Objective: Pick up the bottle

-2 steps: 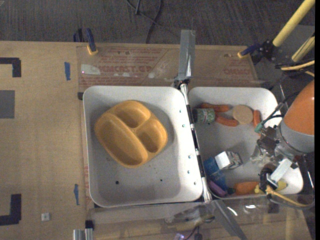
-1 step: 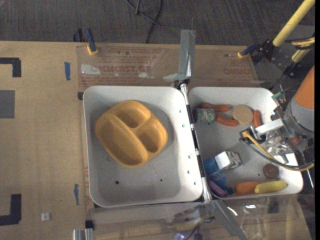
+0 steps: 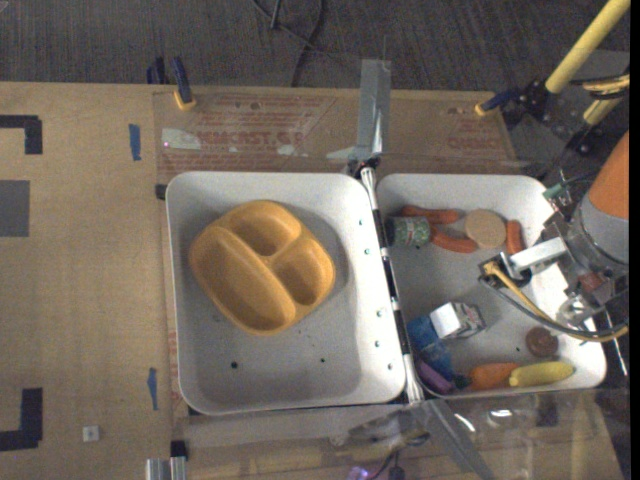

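Your bottle (image 3: 446,320) lies on its side in the right bin (image 3: 452,190), near the front left. It looks light, rigid plastic, likely slick and prone to roll; grip across its body. The gripper (image 3: 590,303) hangs at the bin's right; whether it's open, I can't tell.

An orange tray (image 3: 262,265) is seen in the left bin (image 3: 200,368). Toy foods, a can (image 3: 408,231) and a carton (image 3: 457,319) are scattered in the right bin (image 3: 440,188), overhung by the arm (image 3: 600,238).
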{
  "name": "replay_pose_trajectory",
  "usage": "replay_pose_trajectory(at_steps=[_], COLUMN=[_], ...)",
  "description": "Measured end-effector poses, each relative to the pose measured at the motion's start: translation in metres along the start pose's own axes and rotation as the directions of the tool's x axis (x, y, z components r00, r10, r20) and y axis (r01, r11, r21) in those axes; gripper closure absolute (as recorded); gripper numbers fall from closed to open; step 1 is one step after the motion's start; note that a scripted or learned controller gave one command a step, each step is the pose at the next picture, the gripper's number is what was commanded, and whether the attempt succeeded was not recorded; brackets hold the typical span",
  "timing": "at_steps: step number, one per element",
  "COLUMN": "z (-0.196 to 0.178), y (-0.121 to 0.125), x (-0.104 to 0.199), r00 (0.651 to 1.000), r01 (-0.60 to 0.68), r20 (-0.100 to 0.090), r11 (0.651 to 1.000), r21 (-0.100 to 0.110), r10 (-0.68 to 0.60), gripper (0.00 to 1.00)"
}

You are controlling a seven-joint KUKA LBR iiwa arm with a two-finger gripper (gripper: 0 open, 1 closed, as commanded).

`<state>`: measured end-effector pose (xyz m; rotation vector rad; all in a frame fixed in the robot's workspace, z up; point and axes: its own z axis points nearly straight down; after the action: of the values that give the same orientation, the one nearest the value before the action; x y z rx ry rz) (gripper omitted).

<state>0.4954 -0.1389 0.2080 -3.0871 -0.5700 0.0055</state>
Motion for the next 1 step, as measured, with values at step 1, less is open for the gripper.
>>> replay_pose_trajectory(at_steps=[1], z=[0.0703], y=[0.0728], x=[-0.0452], r00=[0.999], r01=[-0.032], r20=[0.000], r11=[0.999], r21=[0.002], r10=[0.032], gripper=[0.00])
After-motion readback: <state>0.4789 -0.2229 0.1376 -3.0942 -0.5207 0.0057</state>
